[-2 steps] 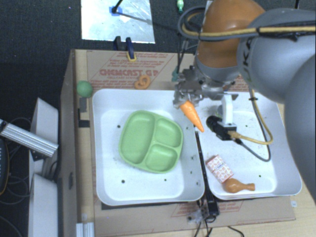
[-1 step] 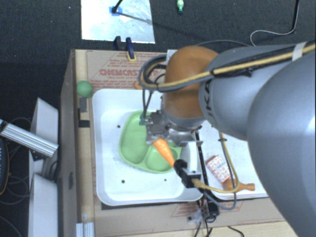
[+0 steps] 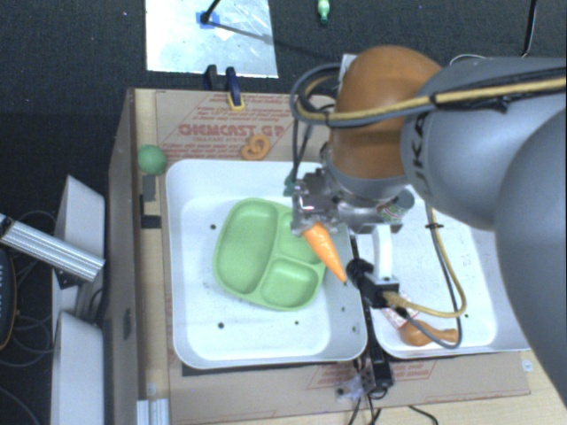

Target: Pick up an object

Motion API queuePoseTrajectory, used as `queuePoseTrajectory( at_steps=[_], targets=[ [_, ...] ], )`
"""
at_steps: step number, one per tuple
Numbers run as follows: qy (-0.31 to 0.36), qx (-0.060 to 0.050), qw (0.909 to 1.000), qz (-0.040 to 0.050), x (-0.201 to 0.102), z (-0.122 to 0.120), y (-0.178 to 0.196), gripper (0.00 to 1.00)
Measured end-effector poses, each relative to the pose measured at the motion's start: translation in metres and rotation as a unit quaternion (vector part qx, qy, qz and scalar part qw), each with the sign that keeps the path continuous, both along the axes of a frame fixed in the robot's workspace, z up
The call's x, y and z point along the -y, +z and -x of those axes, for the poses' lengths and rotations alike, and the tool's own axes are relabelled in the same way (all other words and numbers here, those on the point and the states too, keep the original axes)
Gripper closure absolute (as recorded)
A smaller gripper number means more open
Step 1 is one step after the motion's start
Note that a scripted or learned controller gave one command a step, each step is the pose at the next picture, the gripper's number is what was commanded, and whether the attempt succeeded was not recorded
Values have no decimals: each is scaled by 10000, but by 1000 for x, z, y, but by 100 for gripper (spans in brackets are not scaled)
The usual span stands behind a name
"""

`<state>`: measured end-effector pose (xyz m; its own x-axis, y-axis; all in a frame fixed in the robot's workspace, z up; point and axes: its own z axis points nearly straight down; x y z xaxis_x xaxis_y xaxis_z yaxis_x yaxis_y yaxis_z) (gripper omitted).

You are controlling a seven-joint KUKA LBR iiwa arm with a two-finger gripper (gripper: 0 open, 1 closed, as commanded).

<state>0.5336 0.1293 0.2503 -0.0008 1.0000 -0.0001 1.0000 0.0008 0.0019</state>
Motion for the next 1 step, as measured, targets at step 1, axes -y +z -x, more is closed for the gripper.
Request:
queuePoseTrajectory(
  at_steps=[1],
  targets=[
    [3,0,10000,1,42,-25,12,100]
  ],
)
